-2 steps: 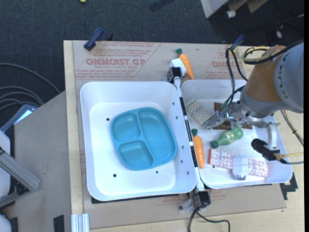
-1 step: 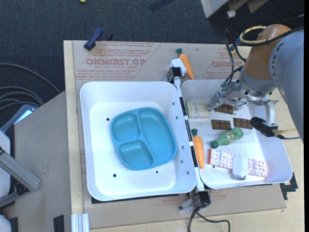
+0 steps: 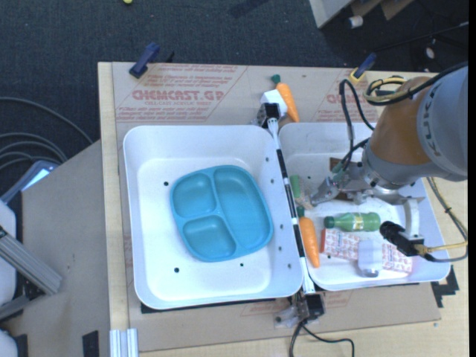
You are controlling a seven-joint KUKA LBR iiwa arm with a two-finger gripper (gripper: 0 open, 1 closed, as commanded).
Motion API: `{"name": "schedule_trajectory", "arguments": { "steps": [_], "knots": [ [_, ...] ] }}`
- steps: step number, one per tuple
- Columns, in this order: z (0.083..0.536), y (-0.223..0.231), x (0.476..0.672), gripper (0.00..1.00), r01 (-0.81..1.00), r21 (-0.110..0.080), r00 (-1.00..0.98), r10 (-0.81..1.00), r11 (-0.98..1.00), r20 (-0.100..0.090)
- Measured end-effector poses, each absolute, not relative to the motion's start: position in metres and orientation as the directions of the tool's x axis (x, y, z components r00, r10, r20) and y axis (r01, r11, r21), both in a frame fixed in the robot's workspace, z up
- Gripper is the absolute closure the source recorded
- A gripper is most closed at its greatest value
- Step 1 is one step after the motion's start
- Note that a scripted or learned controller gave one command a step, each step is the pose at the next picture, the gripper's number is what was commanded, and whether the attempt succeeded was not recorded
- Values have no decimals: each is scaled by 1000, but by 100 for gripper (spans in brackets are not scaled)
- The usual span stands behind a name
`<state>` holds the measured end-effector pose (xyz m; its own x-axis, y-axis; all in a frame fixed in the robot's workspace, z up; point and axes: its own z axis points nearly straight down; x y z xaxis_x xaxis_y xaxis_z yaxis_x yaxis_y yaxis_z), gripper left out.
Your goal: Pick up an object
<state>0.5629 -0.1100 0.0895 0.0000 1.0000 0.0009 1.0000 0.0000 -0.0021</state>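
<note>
My gripper [image 3: 328,191] hangs low over the middle of the right bin [image 3: 321,141], near its left wall, with the grey and orange arm behind it to the right. Just below it and to the right, a green bottle [image 3: 354,221] lies on its side. An orange carrot [image 3: 309,241] lies along the bin's left wall. A red and white packet [image 3: 343,245] sits at the bin's front, with a small pale grey object [image 3: 368,259] on it. Nothing is visibly held by the gripper.
The left bin [image 3: 149,155] holds a blue divided plate [image 3: 222,213]. A second carrot [image 3: 287,102] lies on the bench behind the bins. A small green item [image 3: 296,187] rests by the right bin's left wall. A blue clamp [image 3: 144,60] sits at the bench's back left corner.
</note>
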Motion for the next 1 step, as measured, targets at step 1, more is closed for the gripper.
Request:
{"name": "schedule_trajectory", "arguments": {
  "steps": [1],
  "knots": [
    [84,-95,527,0,1000,-2,1,1000,-1,1]
  ]
}}
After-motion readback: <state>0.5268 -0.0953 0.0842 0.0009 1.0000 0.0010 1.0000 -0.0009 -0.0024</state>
